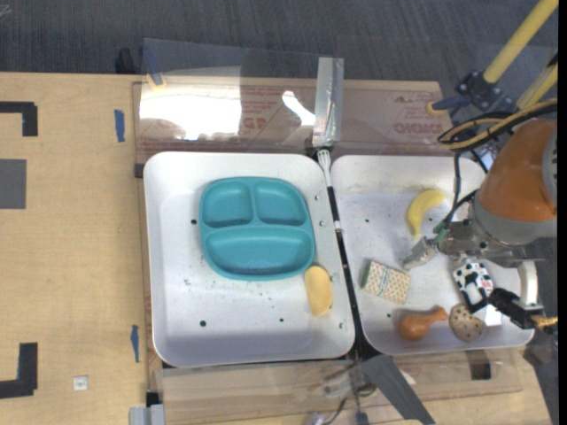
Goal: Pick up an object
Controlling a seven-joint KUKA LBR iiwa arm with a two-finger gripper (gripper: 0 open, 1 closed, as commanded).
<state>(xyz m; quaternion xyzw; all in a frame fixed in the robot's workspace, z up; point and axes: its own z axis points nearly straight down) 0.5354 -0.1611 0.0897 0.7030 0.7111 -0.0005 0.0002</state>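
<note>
Nearest the camera, along the front of the right bin (376,339), a brown drumstick (418,322) was seen lying beside a speckled cookie (465,323), the two close together. Just behind them a patterned cracker (386,282) was laid flat on the bin floor, and a small black-and-white cow (474,279) was seen to its right, below the arm. In the left bin (168,326), a yellow potato-like piece (318,290) was set at the front right corner, touching the edge of a teal tray (257,227) with three compartments, which was placed in the middle of that bin. The gripper (425,248) was lowered into the right bin between the cracker and a banana (423,211); nothing was seen between its fingers, and whether they were spread or closed could not be told. The banana was lying just behind the gripper, toward the far wall. Farthest back, a clear panel (221,104) was stood behind the bins
</note>
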